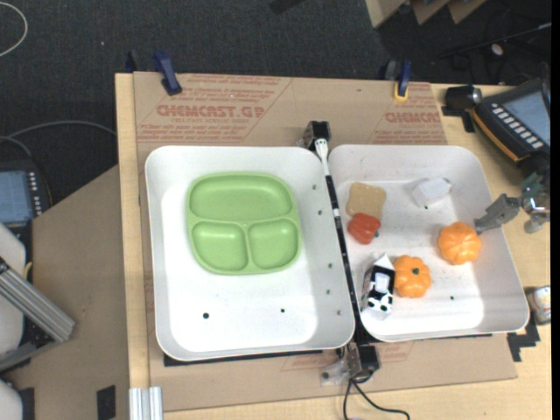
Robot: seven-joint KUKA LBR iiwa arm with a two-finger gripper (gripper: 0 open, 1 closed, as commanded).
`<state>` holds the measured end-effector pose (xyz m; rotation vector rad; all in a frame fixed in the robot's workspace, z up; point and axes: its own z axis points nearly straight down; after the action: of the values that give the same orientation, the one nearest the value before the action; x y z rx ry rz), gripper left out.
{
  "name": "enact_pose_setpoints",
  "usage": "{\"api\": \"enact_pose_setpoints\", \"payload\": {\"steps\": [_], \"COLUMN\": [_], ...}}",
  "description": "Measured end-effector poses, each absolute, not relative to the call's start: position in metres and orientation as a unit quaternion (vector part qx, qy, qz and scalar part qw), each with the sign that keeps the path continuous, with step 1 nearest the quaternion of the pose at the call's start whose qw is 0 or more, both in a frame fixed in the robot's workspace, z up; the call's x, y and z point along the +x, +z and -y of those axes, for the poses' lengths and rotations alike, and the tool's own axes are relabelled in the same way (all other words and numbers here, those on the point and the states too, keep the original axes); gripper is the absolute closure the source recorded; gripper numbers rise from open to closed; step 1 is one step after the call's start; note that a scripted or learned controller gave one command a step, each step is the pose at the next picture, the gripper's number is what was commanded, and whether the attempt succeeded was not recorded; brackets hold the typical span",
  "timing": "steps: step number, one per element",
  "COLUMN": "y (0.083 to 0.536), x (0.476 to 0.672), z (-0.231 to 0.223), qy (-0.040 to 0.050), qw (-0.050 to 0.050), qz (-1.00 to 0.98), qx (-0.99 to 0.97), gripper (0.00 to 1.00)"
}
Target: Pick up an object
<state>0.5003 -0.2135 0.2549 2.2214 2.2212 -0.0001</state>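
Gripper (512,206) at right frame edge, jaws state unclear; centre over the orange fruit (459,242) just beside it, then descend straight.

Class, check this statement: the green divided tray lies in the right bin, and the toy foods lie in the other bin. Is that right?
Not quite. The camera view shows the green tray in the left bin. The toy foods, such as the pumpkin and orange, lie in the other bin, the right one.
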Motion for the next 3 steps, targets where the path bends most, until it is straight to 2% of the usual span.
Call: {"api": "enact_pose_setpoints", "payload": {"steps": [1, 2, 3], "y": [0.11, 0.084, 0.085], "x": [0.488, 0.548, 0.591], "z": [0.167, 0.091, 0.107], "qy": [0.0053, 0.0024, 0.0009], "qw": [0.013, 0.002, 0.002], "qz": [-0.706, -0.71, -0.708], "qx": [0.708, 0.704, 0.706], "gripper": [0.0, 0.0, 0.0]}}
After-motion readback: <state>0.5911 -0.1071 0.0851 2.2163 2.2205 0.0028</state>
